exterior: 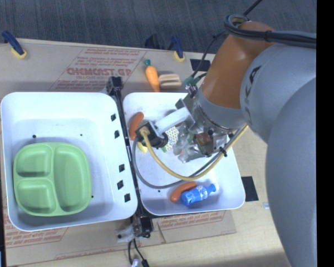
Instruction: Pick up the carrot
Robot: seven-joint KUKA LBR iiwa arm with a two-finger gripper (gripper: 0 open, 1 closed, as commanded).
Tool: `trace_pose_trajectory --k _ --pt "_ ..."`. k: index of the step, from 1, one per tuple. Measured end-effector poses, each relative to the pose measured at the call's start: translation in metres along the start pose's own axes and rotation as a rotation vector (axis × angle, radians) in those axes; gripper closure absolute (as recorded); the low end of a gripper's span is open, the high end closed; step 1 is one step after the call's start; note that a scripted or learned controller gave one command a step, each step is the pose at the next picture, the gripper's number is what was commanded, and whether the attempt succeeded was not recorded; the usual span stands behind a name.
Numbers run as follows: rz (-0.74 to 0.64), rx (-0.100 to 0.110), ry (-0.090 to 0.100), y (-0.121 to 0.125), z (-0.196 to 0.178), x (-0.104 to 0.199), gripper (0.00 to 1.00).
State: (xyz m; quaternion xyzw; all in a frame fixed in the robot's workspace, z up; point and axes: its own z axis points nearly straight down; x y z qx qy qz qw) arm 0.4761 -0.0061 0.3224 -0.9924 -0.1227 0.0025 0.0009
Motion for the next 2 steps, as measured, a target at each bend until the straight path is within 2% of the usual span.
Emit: trace_pose_trajectory --k 1,2 --pt "0.001 0.000 0.001 0.000 0.000 0.000 0.00" --pt "-0.270 0.000 0.002 0.033 -0.023 -0.008 0.00"
